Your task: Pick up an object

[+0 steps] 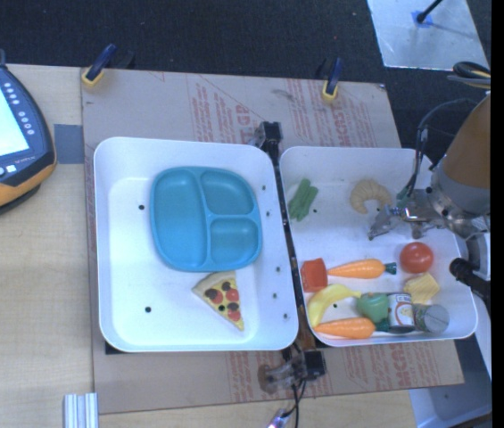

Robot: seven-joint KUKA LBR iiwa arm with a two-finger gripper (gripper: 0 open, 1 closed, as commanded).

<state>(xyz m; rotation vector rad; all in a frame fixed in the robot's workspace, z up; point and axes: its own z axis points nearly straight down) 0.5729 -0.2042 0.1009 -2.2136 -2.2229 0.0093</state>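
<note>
Nearest camera: orange carrot (344, 329) at the front wall of the right bin (341, 157), touching the yellow banana (326, 300) and green round piece (374, 307).
Landmark: everything below is placed relative to the right bin.
Gripper (392, 222): hangs over the bin's back-right part, just beside the croissant-like pastry (369, 194); fingers (381, 228) look parted a little with nothing between them, though detail is small.
Likely target: pastry or the red tomato (417, 257), both near the gripper. My guess only.
Handling, pastry: looks like light moulded plastic, stiff, curved; judge best taken across the narrow middle of the arc.
Handling, tomato: round, smooth, probably slippery; would roll out of an off-centre pinch.
Handling, can (409, 315): lying on its side in the front-right corner, rigid, may roll; crowded by the yellow cheese wedge (423, 286).
Edges: right wall close to tomato and cheese; little finger room there.
Open room: bare floor mid-bin between the green pod (302, 199) and pastry; front row packed tight.
Left bin (107, 239): blue plate (205, 218) and pizza slice (220, 297), well apart from the gripper.
</note>
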